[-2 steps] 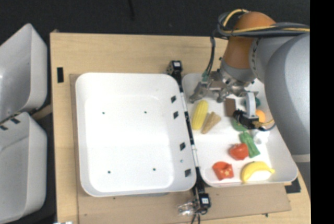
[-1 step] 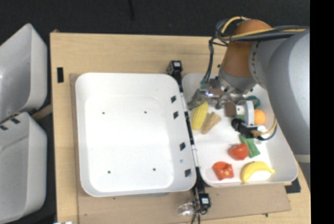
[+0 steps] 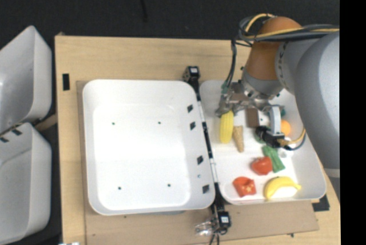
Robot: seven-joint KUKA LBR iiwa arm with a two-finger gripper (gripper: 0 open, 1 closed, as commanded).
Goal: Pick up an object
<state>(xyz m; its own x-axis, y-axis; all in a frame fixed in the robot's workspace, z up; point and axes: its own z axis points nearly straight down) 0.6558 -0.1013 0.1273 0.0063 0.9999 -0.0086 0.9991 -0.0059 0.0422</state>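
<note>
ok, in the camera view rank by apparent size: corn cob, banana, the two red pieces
1. Yellow corn cob, longest.
2. Yellow banana, slightly smaller.
3. Two red pieces, lower and upper, look alike; no ranking between them.

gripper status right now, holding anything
gripper: low in the right bin, just above the corn cob; whether it grips anything cannot be told.

Orange object [image 3: 285,127] half behind claw [image 3: 240,102].
</note>
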